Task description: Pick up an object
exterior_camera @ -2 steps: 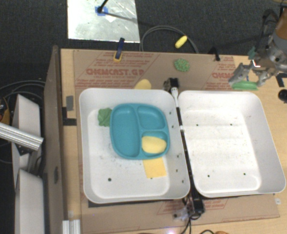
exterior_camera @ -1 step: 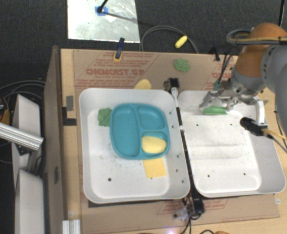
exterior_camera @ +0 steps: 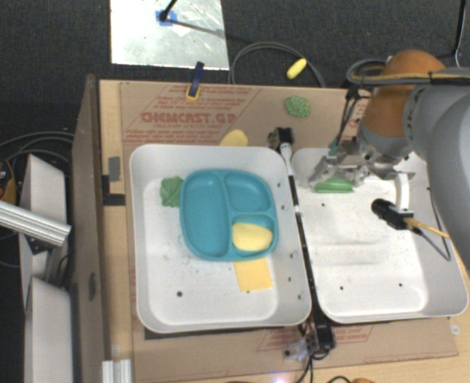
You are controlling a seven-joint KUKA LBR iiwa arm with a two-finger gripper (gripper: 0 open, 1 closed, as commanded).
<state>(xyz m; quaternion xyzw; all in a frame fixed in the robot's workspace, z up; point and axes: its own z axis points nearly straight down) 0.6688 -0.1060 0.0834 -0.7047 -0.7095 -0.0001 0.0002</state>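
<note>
Reaching in from the right, the arm (exterior_camera: 452,138) is hanging its gripper (exterior_camera: 340,168) low in the far left corner of the right bin (exterior_camera: 378,294), right over a flat green piece (exterior_camera: 333,187), open or closed I cannot tell, while a blue plate (exterior_camera: 207,214) is sitting in the left bin (exterior_camera: 187,298).

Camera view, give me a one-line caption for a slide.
Gripper at a green piece in the right bin; blue plate sits in the left bin.
</note>
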